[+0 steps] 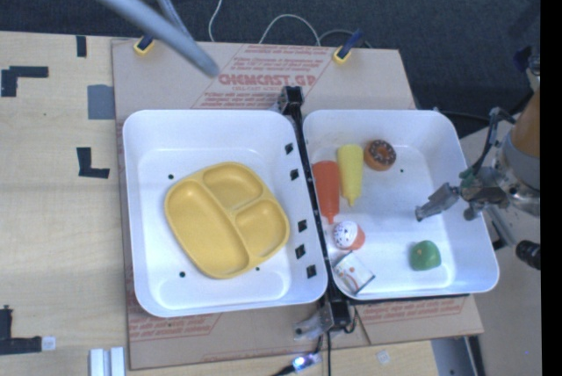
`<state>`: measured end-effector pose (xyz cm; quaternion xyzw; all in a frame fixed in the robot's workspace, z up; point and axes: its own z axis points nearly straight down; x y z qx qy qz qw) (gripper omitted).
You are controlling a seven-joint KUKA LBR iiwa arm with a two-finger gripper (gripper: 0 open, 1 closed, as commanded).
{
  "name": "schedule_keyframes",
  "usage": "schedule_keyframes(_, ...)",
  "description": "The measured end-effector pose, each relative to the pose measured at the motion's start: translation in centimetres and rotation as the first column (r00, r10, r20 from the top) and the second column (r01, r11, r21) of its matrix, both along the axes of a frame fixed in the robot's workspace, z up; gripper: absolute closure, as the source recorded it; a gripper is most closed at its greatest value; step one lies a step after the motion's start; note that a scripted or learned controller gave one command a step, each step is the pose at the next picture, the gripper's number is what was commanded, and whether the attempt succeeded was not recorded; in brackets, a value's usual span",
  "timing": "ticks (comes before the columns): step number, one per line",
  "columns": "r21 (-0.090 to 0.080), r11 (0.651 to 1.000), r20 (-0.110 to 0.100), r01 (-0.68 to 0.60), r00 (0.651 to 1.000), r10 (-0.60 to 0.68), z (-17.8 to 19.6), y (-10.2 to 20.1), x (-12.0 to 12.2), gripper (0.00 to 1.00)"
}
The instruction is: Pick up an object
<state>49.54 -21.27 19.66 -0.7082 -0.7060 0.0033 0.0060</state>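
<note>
Right bin [439, 124]: five loose items lying in it. One green ball [425, 255] sitting near the front right corner, open floor around it. One doughnut [380, 154] near the back. One yellow bottle [350, 171] and one orange bottle [327, 188] lying side by side along the left wall; one white egg [345, 235] just below them. Gripper [436, 206] reaching in over the right rim, low, above and apart from the ball, gripping nothing; jaw opening cannot be told. Left bin [140, 137]: one yellow divided tray [226, 218].

Divided plate [226, 216] in the left bin [145, 146]; toy foods [349, 172] in the right bin [439, 133].
</note>
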Motion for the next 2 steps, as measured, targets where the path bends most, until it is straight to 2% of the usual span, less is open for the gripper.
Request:
schedule_keyframes(1,-0.003,1.000,0.009,-0.004,1.000,0.004,0.5,0.0,0.3,0.00)
schedule_keyframes(2,-0.001,1.000,0.005,-0.004,1.000,0.004,-4.3,0.8,-0.1,0.00)
